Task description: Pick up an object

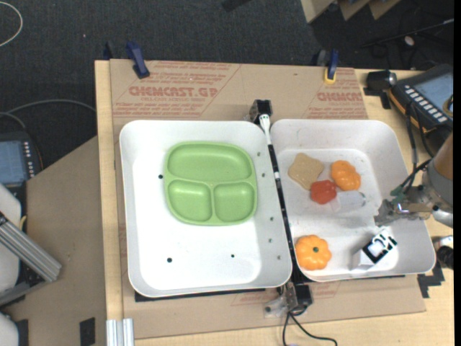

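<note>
Pumpkin point(313, 252) — near black-white block point(379, 247)

fixed camera above bench point(216, 85), slanted down; both bins point(137, 193) framed

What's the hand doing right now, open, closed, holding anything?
Hand: at the right rim of the right bin; whether it is open or closed cannot be told from this view. Nothing is visibly held.

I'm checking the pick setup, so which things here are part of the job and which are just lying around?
Part of the job:
end effector
slice of toast
red tomato
orange pepper
small pumpkin
black and white block

Just lying about:
green divided plate
blue clamp
</note>
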You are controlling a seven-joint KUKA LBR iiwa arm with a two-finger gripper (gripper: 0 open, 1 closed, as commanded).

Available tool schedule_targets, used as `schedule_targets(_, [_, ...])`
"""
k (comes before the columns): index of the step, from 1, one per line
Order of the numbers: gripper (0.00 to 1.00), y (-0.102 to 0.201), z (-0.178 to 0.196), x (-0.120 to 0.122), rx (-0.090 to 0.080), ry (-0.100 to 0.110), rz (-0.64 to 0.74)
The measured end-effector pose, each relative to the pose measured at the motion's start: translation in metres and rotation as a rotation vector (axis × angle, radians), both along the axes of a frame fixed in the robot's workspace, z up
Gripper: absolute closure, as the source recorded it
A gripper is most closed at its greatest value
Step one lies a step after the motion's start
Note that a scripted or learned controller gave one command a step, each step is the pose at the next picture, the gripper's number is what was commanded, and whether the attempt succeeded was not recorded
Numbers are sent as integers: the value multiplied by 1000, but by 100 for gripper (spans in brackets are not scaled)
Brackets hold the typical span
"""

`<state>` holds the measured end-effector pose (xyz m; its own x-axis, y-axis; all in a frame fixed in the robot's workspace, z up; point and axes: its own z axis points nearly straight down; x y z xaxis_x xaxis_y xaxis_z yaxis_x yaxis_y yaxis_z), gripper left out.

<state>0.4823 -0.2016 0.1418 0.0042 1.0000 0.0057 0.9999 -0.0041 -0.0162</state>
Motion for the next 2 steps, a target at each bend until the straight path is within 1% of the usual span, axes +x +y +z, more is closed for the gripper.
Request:
schedule_targets(1, [100, -22, -61, 45, -8, -17, 5])
schedule_targets(2, [100, 62, -26, 136, 0, 7, 17])
